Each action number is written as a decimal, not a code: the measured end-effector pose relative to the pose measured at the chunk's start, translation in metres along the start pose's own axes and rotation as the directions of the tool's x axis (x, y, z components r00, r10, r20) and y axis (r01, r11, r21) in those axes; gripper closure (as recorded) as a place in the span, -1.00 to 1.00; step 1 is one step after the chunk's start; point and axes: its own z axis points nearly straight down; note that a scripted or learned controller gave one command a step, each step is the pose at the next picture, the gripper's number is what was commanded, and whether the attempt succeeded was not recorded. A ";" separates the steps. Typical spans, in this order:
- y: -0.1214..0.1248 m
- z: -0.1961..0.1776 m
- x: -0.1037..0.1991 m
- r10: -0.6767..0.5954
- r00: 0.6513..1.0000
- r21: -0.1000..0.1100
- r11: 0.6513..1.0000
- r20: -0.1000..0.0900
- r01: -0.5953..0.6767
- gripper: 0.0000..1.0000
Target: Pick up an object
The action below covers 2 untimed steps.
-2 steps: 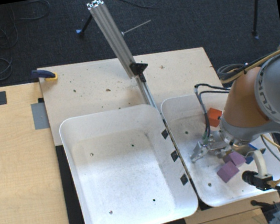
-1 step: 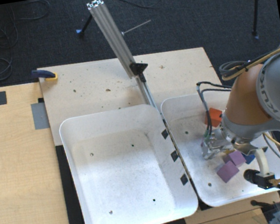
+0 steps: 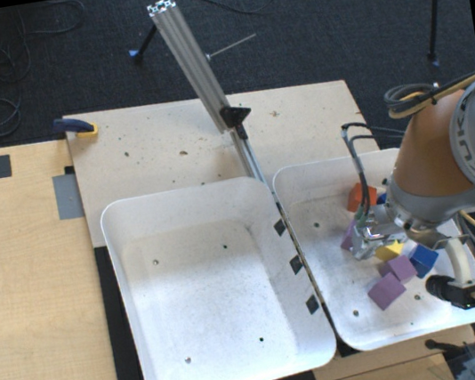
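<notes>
My gripper is low in the right bin, down among a cluster of small blocks. An orange block lies just behind it. A purple piece is at its left side. A yellow block touches its front. Two purple blocks and a blue block lie toward the bin's front right. The fingertips are hidden among the blocks, and I cannot tell whether anything is between them.
The left bin adjoins the right one along a divider with black clips. A slanted aluminium post rises behind the bins. The arm's orange band overhangs the right bin's far right side.
</notes>
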 end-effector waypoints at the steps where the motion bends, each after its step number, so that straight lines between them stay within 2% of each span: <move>1: 0.000 -0.063 -0.003 -0.006 1.000 -0.003 1.000 0.001 0.006 1.00; 2: 0.000 -0.074 -0.004 -0.007 1.000 0.001 1.000 0.000 0.007 1.00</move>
